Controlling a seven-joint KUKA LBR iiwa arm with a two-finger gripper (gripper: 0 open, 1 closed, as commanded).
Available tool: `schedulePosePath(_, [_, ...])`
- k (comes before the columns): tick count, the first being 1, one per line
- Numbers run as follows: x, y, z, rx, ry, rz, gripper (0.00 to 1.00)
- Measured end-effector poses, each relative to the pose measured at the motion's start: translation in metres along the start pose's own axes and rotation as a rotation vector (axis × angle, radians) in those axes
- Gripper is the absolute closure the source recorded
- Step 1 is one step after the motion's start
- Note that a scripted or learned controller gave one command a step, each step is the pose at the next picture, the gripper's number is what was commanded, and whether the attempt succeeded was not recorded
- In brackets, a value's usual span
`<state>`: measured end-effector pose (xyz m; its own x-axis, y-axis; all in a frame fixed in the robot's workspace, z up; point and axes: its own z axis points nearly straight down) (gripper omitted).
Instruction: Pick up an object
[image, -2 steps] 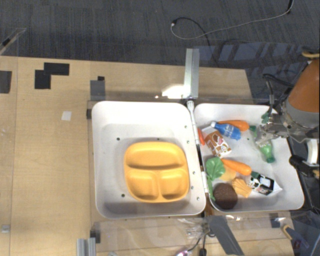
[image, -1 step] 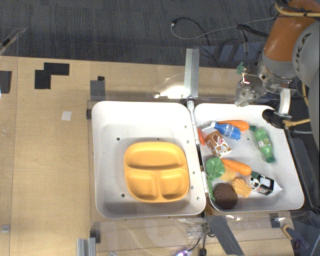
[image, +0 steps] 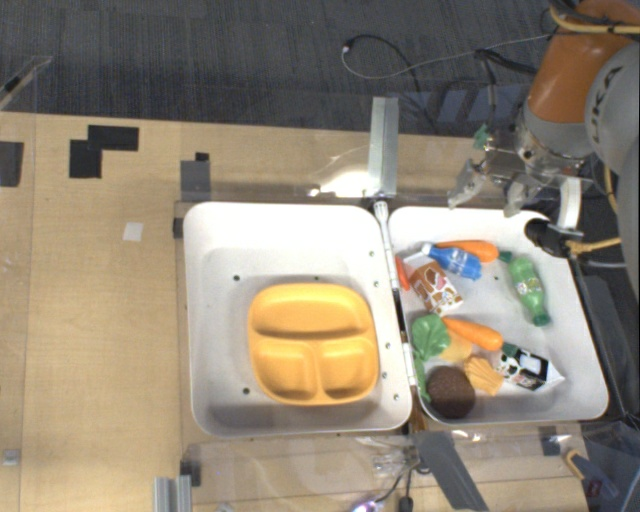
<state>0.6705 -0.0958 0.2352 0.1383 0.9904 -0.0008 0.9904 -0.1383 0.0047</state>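
My gripper (image: 491, 195) hangs above the far rim of the right bin (image: 590, 385), open, with nothing between its fingers. Below it in that bin lie an orange carrot (image: 472, 249), a blue bottle (image: 456, 263), a brown and white carton (image: 437, 288) and a green bottle (image: 527, 289). Nearer the front are a green leafy piece (image: 429, 335), a second carrot (image: 474, 333), a black and white carton (image: 526, 369), a yellow waffle-like piece (image: 484, 376) and a dark brown ball (image: 450, 391).
The left bin (image: 215, 250) holds a yellow divided plate (image: 313, 340). A metal post (image: 384, 150) stands at the far end of the wall between the bins. Cables (image: 400, 62) lie on the dark floor behind the bench.
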Motion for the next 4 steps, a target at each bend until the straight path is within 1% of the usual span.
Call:
schedulePosePath(1, [-0.059,0.008,0.114,0.000,0.000,0.096,0.00])
schedulePosePath(2, [-0.085,0.013,0.148,-0.003,0.000,-0.077,0.00])
schedulePosePath(3, [-0.107,-0.025,0.100,-0.002,0.000,-0.450,0.00])
schedulePosePath(4, [-0.114,-0.024,0.072,-0.003,-0.001,-0.565,0.00])
